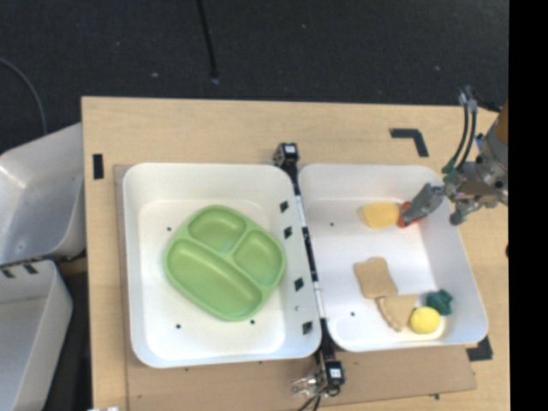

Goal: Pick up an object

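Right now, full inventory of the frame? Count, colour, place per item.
bench: 1, light wood, centre of view
bins: 2, white, side by side on the bench
divided plate: 1, green, in the left bin
yellow piece: 1, yellow, upper part of the right bin, beside the fingers
tan pieces: 2, tan, lower middle of the right bin, touching
yellow ball: 1, yellow, lower right corner of the right bin
green item: 1, dark green, just above the ball
white containers: 2, white, at the left edge
gripper: 1, grey with a red-tipped finger, over the right bin's upper right
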Action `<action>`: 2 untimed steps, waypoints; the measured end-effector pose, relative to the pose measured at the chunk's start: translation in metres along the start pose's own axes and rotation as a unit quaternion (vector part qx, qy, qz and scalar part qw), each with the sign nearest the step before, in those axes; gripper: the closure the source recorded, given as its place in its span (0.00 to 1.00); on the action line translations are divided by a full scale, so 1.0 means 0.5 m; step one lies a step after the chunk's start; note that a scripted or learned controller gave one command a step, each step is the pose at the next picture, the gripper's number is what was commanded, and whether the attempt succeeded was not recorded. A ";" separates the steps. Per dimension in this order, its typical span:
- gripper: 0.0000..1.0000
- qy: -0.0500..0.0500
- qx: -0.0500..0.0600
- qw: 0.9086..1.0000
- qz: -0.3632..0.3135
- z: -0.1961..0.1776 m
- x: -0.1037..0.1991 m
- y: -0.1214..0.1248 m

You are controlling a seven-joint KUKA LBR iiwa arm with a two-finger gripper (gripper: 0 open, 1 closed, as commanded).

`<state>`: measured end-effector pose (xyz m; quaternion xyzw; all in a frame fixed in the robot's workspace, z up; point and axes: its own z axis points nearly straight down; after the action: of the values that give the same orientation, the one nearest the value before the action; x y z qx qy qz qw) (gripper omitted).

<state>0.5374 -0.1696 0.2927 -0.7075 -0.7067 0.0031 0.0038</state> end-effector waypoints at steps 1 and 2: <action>0.00 -0.001 -0.006 1.000 -0.001 -0.012 0.001 0.004; 0.00 -0.001 -0.004 1.000 0.000 0.076 -0.002 0.015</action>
<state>0.5445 -0.1706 0.2547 -0.7073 -0.7069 0.0013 0.0005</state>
